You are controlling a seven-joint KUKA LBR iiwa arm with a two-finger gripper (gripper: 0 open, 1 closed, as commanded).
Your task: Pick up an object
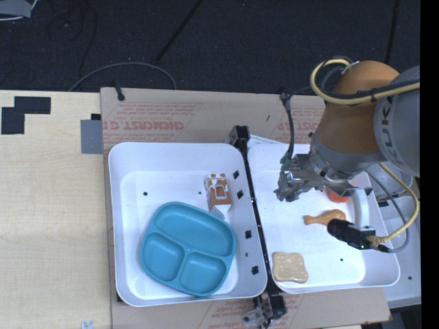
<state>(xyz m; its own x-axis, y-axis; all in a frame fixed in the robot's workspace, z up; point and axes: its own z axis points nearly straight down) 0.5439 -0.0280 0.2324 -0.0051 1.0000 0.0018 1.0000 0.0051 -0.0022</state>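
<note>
Drumstick toy [325, 218], lying just beside the hand [287, 189] whose state I cannot tell, looks light, stiff and smooth; grip its narrow shank.

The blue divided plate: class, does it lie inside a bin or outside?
Inside. The blue divided plate lies within the left bin's white walls.

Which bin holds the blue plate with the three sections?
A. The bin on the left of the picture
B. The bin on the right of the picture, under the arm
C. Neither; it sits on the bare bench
A. The blue divided plate lies inside the left bin, near its front, while the right bin under the arm holds a tan toast-like piece.
</note>
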